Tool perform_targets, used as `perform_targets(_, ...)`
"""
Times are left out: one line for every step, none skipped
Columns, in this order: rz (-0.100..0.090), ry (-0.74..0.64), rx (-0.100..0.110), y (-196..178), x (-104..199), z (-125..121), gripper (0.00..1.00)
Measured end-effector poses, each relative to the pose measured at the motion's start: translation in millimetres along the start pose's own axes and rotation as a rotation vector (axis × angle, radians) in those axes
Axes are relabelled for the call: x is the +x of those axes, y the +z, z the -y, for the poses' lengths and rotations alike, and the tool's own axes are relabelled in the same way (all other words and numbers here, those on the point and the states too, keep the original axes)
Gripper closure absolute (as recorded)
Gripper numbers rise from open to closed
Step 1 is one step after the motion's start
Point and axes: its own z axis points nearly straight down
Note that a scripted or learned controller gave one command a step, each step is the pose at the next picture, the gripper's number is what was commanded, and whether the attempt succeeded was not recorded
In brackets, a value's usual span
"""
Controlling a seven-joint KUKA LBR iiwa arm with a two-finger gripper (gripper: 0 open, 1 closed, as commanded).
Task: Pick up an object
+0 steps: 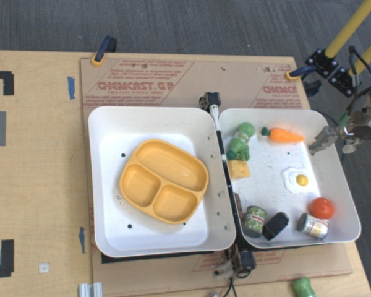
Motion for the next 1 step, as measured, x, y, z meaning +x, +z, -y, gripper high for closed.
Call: perform_targets(-0.001, 0.195, 0.002, 81.5, 40.0, -119.1, 0.00)
